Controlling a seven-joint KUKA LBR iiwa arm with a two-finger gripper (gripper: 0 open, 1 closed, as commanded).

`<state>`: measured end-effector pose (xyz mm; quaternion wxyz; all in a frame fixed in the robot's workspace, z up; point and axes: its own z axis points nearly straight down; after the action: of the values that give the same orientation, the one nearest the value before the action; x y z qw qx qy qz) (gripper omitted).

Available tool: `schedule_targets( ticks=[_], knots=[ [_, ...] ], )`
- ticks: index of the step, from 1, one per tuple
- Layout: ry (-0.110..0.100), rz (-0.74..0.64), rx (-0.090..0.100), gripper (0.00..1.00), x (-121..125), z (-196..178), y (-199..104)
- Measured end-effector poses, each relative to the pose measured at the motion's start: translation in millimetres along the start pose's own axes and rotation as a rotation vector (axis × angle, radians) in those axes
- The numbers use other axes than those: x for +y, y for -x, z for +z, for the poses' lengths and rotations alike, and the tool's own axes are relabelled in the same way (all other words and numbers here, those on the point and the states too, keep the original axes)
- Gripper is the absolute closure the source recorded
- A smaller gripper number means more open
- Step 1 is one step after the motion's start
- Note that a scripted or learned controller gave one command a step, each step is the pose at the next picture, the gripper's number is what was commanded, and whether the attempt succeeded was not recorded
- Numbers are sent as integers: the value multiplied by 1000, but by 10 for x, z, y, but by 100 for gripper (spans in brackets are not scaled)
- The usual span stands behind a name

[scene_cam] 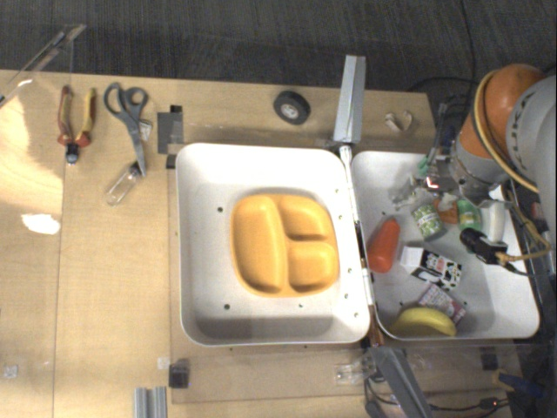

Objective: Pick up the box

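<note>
Camera view hides whether my claw (432,179) is open, but the box (438,269) near it looks light and stiff, so I'd grab its sides.

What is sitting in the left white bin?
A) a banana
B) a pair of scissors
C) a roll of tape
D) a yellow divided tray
D: the yellow divided tray lies in the middle of the left white bin; the banana is in the right bin.

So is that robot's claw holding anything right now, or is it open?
Gripper: low over the right bin, among the clutter; whether it grips anything cannot be told.
</note>
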<state>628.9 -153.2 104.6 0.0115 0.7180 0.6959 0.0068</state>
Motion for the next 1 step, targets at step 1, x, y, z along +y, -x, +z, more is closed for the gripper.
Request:
schedule_targets(
  ticks=[1],
  knots=[
    [6, -4, 0, 100, 25, -118, -12]
  ],
)
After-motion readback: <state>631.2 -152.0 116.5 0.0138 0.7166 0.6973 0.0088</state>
